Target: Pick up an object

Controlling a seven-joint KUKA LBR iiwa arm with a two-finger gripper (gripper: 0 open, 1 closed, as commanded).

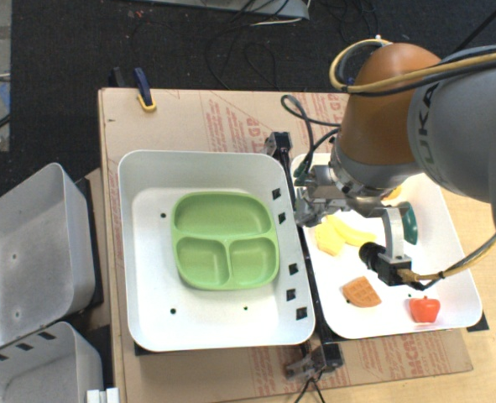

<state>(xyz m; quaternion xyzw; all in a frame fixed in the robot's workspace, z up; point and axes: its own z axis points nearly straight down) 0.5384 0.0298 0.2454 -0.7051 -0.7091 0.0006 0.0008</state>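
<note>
Two white bins sit side by side before you: the left bin [138, 225] holds a green divided tray [225, 239], the right bin [457, 250] a yellow piece [336, 236], an orange waffle-like piece [361, 292] and a red piece [425, 310]. Your gripper [315, 198] hangs at the right bin's near-left edge, just beside the yellow piece; its state you cannot tell.

A yellow piece [335, 236], an orange waffle-like piece [362, 292] and a red piece [425, 310] lie in the right bin [466, 296].
</note>
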